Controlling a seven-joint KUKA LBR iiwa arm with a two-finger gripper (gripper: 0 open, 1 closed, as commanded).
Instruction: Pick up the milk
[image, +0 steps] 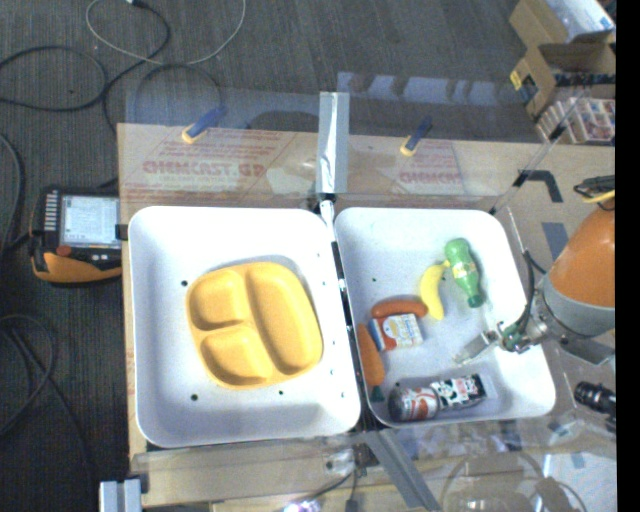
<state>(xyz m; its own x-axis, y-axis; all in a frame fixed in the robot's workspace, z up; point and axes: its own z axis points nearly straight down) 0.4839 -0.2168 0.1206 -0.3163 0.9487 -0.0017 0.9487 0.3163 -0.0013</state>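
Your milk bottle (438, 396) lies on its side at the right bin's (500, 235) front edge. The gripper (480, 345) sits above and apart from it, fingers narrow, holding nothing.

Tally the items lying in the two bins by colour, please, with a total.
Yellow: 2, the divided tray and the banana
Green: 1, the bottle
Orange: 2, the small carton and the carrot
Red-brown: 1, the sausage
Black and white: 1, the milk
Total: 7
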